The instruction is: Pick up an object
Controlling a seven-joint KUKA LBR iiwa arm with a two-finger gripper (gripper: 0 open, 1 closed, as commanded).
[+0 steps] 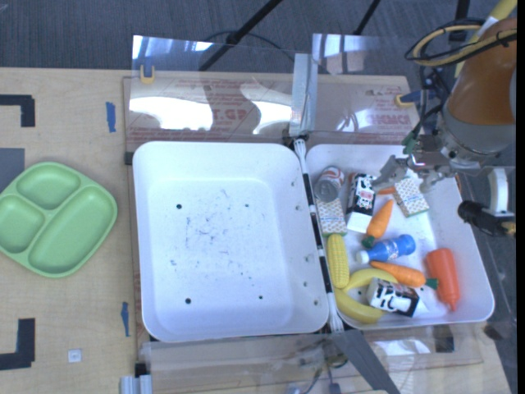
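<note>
Camera view: hand (416,168) just above cracker pack (410,195).

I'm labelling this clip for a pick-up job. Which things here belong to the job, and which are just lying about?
Part of the job:
gripper
right bin
its contents, any could be picked: carrots, banana, corn cob, blue bottle, can

Just lying about:
left bin
green divided plate, on the bench beside the bins
</note>
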